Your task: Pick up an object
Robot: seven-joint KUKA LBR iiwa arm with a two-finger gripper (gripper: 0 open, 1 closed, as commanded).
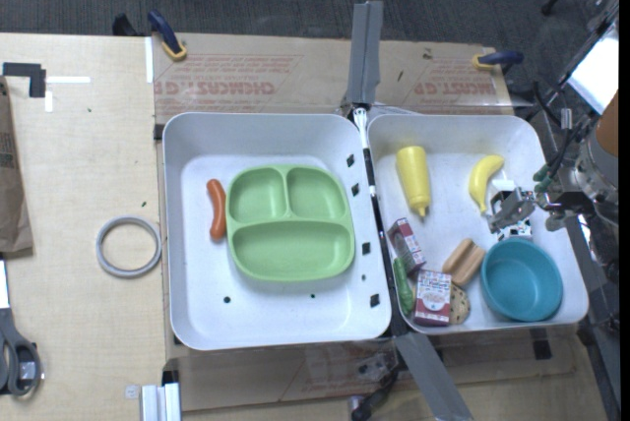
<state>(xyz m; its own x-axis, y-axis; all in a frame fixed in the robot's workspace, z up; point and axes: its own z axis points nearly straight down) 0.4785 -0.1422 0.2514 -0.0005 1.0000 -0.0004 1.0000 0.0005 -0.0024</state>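
**Ana:** How many bins does the bench carry, and what sits in each?

**Ben:** Two white bins side by side. The left bin [187, 212] holds one green divided plate [290, 222] with three compartments, and one orange sausage-shaped toy [216, 209] lying just beside the plate's left edge. The right bin [443, 129] holds more: one yellow bottle [414, 177], one banana [484, 179], one blue bowl [522, 279], one tan bread-like roll [464, 261], two small red-and-white cartons [433, 296], and a green item along the left wall that is mostly covered by the cartons.

**Ana:** What is hard to read?

**Ben:** A round speckled thing under the lower carton shows only at its edge. A small black-and-white object just above the bowl is partly covered by the gripper [512, 210] and cannot be identified.

**Ana:** And the arm's tool?

**Ben:** It reaches in from the right, low between the banana and the bowl. Whether anything is gripped cannot be told; the metal parts blur together there.

**Ana:** Anything outside the bins?

**Ben:** One grey ring [129, 246] on the bench to the left, and two clamps [168, 35] at the back edge.
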